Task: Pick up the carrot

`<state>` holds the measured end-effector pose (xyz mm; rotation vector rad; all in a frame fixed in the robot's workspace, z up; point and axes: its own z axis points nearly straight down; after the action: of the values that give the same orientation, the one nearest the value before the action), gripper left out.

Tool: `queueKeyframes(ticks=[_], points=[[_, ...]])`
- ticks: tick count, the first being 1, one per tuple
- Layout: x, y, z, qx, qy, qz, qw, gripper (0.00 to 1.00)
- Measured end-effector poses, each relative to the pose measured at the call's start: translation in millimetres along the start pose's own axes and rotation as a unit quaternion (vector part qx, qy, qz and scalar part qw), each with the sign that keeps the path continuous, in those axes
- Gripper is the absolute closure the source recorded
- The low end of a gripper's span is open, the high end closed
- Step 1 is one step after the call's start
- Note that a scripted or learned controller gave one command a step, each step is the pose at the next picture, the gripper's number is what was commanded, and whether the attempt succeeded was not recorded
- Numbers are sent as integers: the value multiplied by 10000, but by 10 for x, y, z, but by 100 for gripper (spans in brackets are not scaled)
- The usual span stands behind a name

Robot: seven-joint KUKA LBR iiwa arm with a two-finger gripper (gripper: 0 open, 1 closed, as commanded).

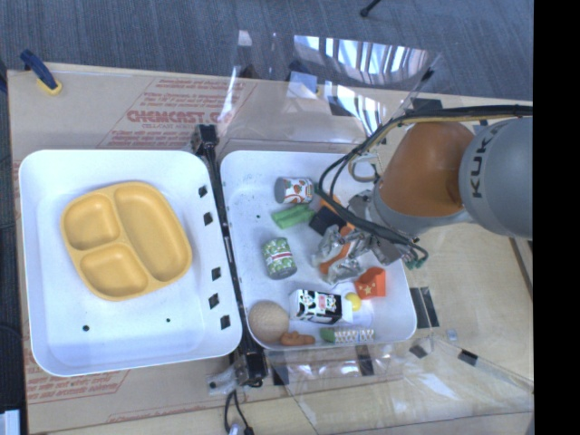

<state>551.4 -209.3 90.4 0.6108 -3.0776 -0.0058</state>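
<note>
Cardboard covers the bench (136, 116) under two shallow white bins. Left bin (45, 333) holds a yellow divided plate (125, 239). Over the right bin (237, 243) reaches the grey arm (489, 184) with its orange band, its gripper (337, 254) low among the clutter; whether the jaws are open or closed cannot be told. Around it lie a black-and-white milk carton (317, 305), a tan round object (267, 320), a green patterned can (279, 256), a small can with a red label (294, 189), a green block (292, 216) and a red piece (371, 284). The carrot (296, 339) lies at the bin's near edge, beside the tan round object, well apart from the jaws.
</note>
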Motion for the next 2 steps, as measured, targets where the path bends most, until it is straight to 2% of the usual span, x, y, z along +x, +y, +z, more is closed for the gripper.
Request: queueKeyframes(ticks=[1,2], points=[[-458,-182,-1590,88,-78,-637,9979,100],[-434,-168,-1516,35,-30,-629,9980,0]])
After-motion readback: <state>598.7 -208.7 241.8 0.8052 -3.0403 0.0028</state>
